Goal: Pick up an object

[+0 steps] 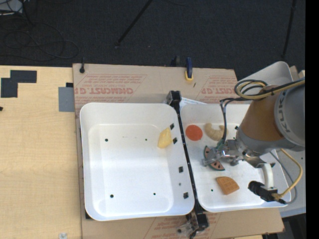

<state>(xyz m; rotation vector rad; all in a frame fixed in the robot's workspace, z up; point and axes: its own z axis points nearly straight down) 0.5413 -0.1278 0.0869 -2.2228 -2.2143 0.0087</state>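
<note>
Scene: a grey arm with an orange band reaches in from 3 o'clock over the right bin (204, 203) of two shallow white bins set side by side.
Gripper: the gripper (215, 159) sits low near the middle of the right bin, above a small dark piece with a red patch; its open-or-shut state cannot be told.
Nearest candidates: a red disc (194, 132) at the gripper's 11 o'clock, a pale curved piece (215, 131) at 12 o'clock, a tan wedge (228, 185) at 5 o'clock.
Other object: a yellow wedge (165, 138) lies in the left bin (99, 198), beside the divider.
Handling, as a judgement: all look small and light, likely toy food, stiff rather than fragile, possibly slick.
Grip point: the tan wedge's two straight sides look best; the flat disc offers little edge.
</note>
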